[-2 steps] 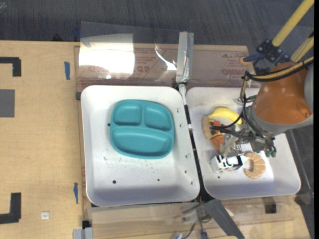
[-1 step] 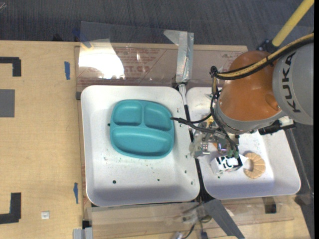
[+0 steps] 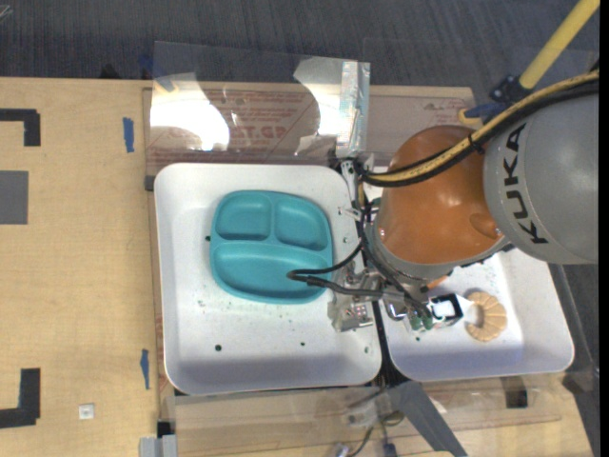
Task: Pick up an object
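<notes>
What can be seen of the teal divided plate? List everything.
The teal divided plate lies flat, right way up, in the left white bin, toward its upper middle. It looks like smooth plastic, a rounded rectangle with three compartments: two smaller ones along the top and one wide one below, all bare. A thin black cable from the arm crosses its lower right edge. The gripper hangs beside its lower right corner.
</notes>
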`<state>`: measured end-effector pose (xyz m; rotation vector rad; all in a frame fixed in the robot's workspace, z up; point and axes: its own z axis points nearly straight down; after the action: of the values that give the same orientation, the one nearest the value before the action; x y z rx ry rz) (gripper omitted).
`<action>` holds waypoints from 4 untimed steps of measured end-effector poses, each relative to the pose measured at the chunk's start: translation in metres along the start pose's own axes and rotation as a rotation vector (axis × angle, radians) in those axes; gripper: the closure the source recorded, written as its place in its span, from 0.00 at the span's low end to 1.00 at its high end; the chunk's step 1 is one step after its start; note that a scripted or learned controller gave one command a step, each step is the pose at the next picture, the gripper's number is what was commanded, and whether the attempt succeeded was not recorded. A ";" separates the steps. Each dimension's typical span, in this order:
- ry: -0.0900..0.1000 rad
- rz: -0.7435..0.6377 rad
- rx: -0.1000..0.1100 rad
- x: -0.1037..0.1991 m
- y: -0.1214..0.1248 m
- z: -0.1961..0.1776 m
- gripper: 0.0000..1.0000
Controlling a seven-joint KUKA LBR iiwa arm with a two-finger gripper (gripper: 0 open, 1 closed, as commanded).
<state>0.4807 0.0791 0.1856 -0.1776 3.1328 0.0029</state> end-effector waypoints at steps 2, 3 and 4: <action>-0.001 0.759 0.000 -0.032 0.102 -0.059 1.00; 0.007 1.137 0.007 -0.018 0.145 -0.022 1.00; 0.000 1.726 0.004 -0.025 0.125 -0.034 1.00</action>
<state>0.4908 0.2062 0.2199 2.2669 2.1731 0.0001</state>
